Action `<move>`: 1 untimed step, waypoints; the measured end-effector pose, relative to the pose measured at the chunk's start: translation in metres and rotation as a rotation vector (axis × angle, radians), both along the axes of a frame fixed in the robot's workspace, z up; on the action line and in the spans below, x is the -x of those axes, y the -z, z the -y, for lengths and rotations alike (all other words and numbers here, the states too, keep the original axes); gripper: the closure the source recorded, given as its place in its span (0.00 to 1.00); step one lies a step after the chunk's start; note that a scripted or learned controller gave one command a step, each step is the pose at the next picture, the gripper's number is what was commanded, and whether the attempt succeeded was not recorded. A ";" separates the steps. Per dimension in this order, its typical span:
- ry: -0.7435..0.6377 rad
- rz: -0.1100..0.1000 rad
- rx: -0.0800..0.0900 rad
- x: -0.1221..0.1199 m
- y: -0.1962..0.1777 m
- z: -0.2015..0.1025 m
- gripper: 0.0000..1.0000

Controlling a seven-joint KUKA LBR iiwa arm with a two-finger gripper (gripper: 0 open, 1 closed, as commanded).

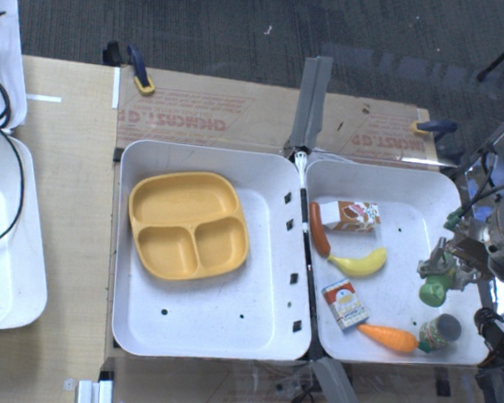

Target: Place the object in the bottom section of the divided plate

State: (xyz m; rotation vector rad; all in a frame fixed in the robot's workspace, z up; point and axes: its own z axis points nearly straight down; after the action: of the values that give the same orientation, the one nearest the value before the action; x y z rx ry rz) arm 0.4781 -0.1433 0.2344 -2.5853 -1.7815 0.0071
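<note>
A yellow divided plate [189, 225] lies in the left bin [194, 324], with one large section on its far side and two smaller ones on its near side. All three sections hold nothing. My gripper [443, 265] hangs over the right edge of the right bin [410, 231]. A small green object [433, 292] sits directly beneath it, touching or nearly touching it. Whether it is gripped is unclear from this angle.
The right bin also holds a red sausage [321, 229], a milk carton [352, 216], a banana [360, 262], a small red-and-white box [344, 304], a carrot [390, 338] and a dark round jar [441, 331]. A grey divider [311, 113] stands between the bins.
</note>
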 end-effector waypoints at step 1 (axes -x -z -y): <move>0.033 -0.002 -0.002 0.002 0.081 0.052 1.00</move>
State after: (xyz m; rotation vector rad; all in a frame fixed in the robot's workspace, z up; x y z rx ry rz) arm 0.4763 -0.1957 0.1533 -2.6122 -1.7370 0.0080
